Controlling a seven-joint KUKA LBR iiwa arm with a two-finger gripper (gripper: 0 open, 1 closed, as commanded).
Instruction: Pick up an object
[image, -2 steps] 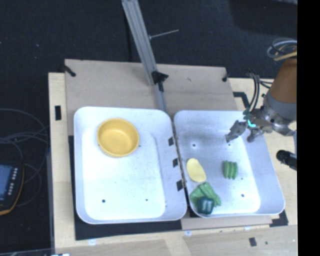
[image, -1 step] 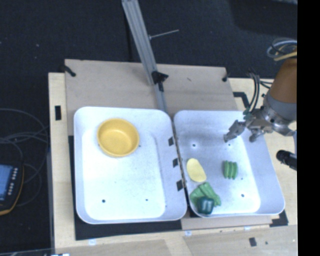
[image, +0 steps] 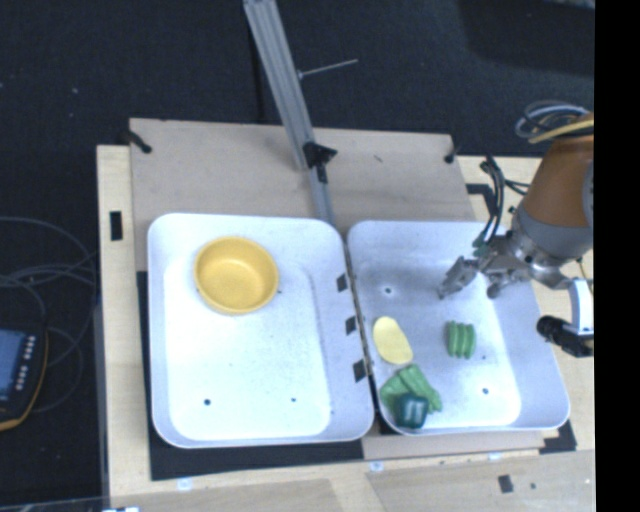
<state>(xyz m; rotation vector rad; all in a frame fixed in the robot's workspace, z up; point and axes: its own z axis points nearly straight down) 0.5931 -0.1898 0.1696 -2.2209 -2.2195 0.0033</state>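
In the right bin (image: 505, 400) lie a pale yellow oval piece (image: 392, 340), a small green ridged piece (image: 460, 339), and a green pepper-like object (image: 409, 393) near the front-left corner. My gripper (image: 470, 281) hangs over the upper right part of this bin, above and slightly right of the small green piece. Its fingers (image: 450, 280) are spread apart and nothing sits between them. A yellow bowl (image: 237, 275) rests in the left bin's back left area.
The left bin (image: 250, 400) sits beside the right one, with a divider ridge (image: 350, 320) between them. A grey metal rail (image: 290, 90) slants down from the top to the bins' back edge. Cables (image: 545, 120) loop near the arm at right.
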